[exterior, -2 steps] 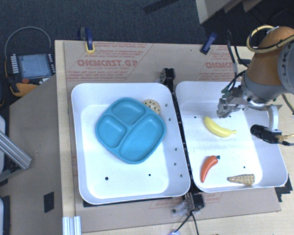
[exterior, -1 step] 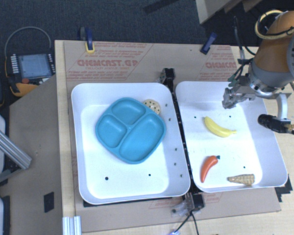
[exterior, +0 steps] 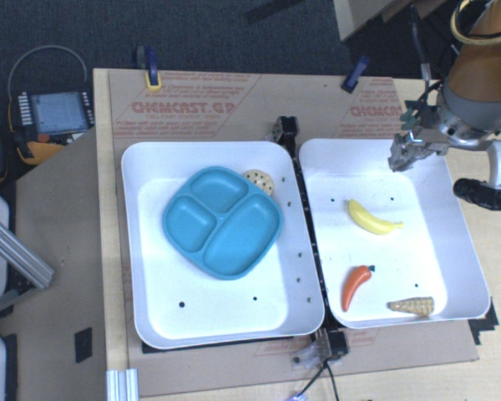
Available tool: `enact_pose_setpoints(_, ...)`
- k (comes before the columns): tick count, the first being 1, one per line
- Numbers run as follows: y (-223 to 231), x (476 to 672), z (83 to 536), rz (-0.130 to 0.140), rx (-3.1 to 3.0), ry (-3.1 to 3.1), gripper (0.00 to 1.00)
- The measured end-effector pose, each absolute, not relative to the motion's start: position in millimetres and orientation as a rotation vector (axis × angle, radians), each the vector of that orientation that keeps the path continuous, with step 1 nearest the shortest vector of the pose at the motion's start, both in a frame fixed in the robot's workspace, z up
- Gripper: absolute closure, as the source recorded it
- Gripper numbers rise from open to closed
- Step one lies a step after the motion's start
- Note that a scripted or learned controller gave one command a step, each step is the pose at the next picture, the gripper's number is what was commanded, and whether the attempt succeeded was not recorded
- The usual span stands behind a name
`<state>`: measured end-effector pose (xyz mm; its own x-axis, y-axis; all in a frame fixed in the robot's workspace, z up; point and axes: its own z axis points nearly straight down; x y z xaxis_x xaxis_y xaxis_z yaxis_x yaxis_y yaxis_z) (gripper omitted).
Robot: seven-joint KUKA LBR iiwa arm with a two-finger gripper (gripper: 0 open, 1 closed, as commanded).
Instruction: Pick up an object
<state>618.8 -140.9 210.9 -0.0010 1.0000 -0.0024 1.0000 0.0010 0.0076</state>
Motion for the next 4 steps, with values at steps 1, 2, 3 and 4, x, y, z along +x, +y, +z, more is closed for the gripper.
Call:
enact_pose_setpoints(1,-149.8,626.0,265.6,0.006,2.214,2.217,1.00)
enact_pose_setpoints(2,-87.5,621.9,253.7,0.001,2.218,2.231,1.00)
enact_pose_setpoints(3,-28.7,620.2,239.4,-0.001,2.218,2.232,1.00)
enact_pose_setpoints(4,34.7,617.4,235.0,0.000,2.217,2.232,1.00)
